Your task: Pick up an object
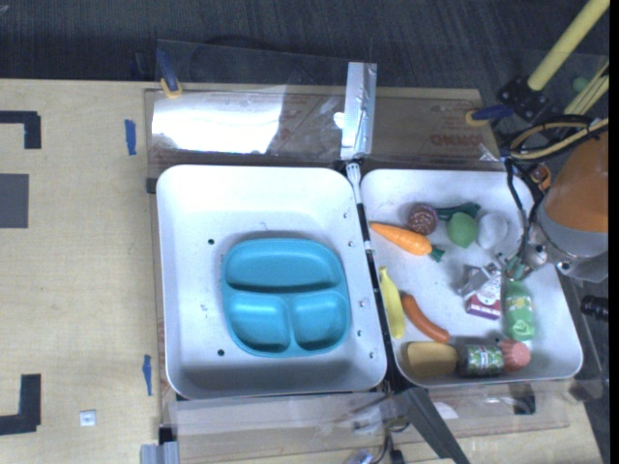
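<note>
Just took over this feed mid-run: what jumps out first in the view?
The blue divided tray lying alone in the left bin stands out most. The right bin holds a jumble of toy food, notably an orange carrot near its top left. The arm's orange band looms over that bin's right edge.

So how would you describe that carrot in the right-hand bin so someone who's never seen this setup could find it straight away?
Start at the right bin, the one crowded with toy food, not the left bin that holds the blue tray. Look at its upper left area, close to the divider between the bins. The carrot lies there at a slant, bright orange and tapered with a dark green stub, longer and paler than the reddish-orange sausage lower down.
</note>
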You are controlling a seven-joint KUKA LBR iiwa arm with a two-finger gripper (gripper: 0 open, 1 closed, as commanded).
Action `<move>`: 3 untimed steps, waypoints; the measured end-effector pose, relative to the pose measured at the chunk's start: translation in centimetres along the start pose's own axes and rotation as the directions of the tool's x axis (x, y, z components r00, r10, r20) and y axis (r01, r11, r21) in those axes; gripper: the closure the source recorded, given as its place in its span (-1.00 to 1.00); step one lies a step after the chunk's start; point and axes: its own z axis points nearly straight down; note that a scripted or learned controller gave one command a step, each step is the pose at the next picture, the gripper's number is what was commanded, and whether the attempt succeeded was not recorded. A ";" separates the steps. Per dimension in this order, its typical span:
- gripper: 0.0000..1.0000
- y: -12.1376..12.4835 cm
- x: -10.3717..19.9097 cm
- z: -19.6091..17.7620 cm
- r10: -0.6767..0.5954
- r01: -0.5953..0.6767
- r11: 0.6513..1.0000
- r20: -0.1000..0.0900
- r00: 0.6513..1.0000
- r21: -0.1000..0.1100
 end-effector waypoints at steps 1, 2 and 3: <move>1.00 0.2 -0.1 -0.9 0.002 -0.002 1.000 0.002 1.000 -0.004; 1.00 5.6 4.0 -13.1 -0.043 0.043 0.999 0.002 0.999 -0.004; 1.00 7.7 6.0 -11.5 -0.132 0.132 0.991 -0.005 0.991 0.005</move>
